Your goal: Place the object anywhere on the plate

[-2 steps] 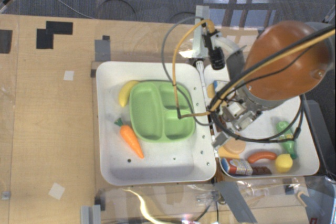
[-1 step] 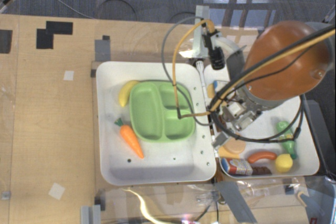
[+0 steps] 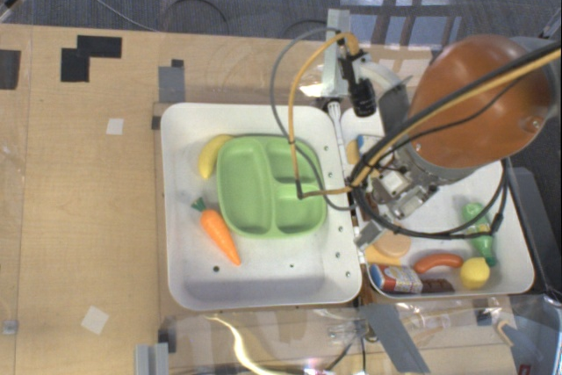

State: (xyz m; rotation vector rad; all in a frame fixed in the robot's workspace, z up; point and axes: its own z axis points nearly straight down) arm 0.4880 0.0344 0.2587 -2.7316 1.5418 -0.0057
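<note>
Tool (image 3: 379, 222) at centre-right of frame, over the left edge of the right bin (image 3: 520, 275); spread or pressed together, cannot tell. Nothing seen pinched. Just below: red sausage (image 3: 437, 262), lemon (image 3: 474, 273). Further left: green divided plate (image 3: 263, 187), bare, with banana (image 3: 209, 155) and carrot (image 3: 219, 235) beside it. Seemingly nothing placed yet; grasp, carry and release all remain.

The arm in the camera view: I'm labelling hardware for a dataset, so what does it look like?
The arm shows a large rounded orange-brown section over a grey wrist part. Black and yellow cables loop from it across the bins' shared edge, one black cable reaching the green plate. The metallic gripper hangs below, largely hidden.
</note>
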